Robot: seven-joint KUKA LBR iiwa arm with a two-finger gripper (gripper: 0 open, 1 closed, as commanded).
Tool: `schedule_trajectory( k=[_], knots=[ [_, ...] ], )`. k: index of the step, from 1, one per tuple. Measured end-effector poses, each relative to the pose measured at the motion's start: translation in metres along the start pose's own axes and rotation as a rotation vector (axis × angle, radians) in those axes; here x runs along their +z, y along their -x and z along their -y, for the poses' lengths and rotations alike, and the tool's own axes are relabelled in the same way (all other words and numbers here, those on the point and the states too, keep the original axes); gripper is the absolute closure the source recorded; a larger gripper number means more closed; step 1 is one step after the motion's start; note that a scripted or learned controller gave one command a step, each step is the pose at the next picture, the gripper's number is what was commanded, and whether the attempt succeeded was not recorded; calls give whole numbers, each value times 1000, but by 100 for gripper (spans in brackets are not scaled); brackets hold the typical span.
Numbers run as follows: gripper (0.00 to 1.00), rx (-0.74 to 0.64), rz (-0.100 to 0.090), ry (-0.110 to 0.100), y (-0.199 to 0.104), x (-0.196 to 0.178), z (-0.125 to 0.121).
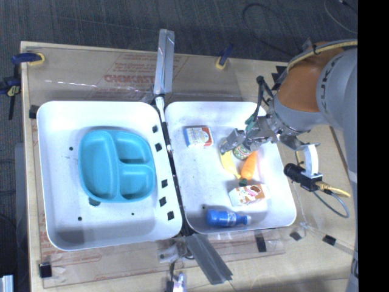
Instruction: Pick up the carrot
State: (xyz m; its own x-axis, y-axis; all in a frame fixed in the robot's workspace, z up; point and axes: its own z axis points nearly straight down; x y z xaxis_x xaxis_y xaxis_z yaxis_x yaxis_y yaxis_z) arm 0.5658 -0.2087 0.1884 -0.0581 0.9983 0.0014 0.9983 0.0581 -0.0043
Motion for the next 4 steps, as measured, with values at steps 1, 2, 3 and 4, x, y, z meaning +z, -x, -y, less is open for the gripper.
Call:
schedule_trajectory(
  k=[1, 2, 3, 4],
  knots=[
    [0, -11, 2, 4, 2, 0, -11],
    [0, -6, 1, 3, 3, -33, -10],
    [0, 1, 1, 1, 0, -29, 17],
    [0, 14, 2, 2, 2, -6, -6]
  ],
)
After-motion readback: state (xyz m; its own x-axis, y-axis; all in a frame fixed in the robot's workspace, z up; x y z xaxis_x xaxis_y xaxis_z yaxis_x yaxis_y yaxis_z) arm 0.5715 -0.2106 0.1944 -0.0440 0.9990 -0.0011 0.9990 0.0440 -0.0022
